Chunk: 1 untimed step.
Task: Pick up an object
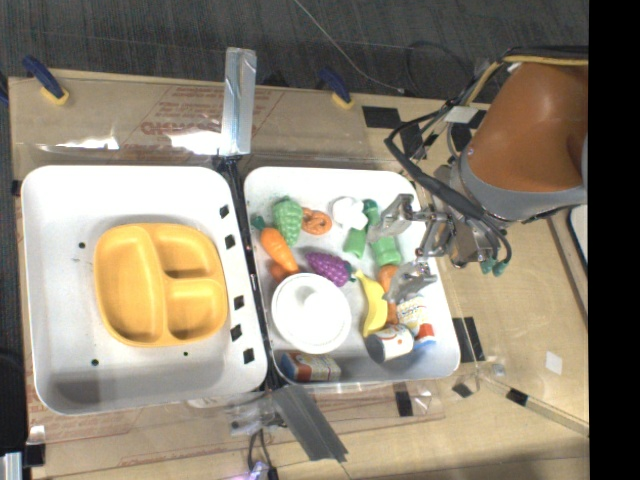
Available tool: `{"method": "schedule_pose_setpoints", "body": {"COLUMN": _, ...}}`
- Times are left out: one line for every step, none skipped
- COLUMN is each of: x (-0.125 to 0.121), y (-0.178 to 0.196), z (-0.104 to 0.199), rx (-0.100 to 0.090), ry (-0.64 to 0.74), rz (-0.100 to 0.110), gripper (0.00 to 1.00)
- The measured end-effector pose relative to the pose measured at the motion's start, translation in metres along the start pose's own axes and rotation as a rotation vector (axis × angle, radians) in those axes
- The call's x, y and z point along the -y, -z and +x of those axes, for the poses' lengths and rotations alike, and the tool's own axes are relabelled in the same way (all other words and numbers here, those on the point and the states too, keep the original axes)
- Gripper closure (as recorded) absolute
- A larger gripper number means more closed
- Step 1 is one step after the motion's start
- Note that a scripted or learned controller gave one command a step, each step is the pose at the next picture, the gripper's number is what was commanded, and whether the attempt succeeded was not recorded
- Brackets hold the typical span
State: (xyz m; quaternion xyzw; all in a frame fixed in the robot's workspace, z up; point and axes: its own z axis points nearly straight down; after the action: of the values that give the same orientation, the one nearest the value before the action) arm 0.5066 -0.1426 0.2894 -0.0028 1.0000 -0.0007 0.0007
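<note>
Two bins: yellow tray (160, 280) left, toys right.
Hand (404, 251): fingers spread apart, clasping nothing, above green toy (386, 251).

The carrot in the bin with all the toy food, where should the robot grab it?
Probably across the middle of the carrot's orange body, coming straight down from above. It lies flat and slanted, leafy end by the white bowl, with bare bin floor alongside for one finger. The green veggie crowds its upper end.
</note>
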Motion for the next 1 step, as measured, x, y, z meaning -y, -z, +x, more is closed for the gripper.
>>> {"method": "schedule_pose_setpoints", "body": {"x": 0.0235, "y": -0.1544, "z": -0.0357, "rx": -0.006, "ry": 0.025, "rz": -0.003, "gripper": 0.0}}
